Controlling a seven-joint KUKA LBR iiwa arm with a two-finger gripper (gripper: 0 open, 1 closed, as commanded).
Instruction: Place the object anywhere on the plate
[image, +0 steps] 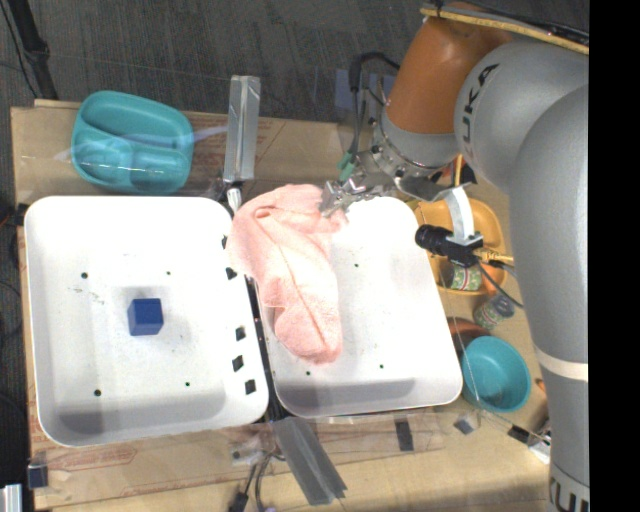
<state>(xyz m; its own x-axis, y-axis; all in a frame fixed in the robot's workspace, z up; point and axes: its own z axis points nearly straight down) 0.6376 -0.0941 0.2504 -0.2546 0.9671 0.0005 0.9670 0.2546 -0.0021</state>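
two white bins (60, 300) share the bench; the pink towel (295, 270) drapes over the right bin's left rim, its top corner pinched in the gripper (338, 196), apparently to lift it.

Single fixed camera above the bench (300, 140), looking down at a slant, mid-range. Frames both white bins side by side: left bin (60, 300), right bin (400, 320), with bench edges around them. Arm (520, 140) enters from the view's right, large and close to the lens.
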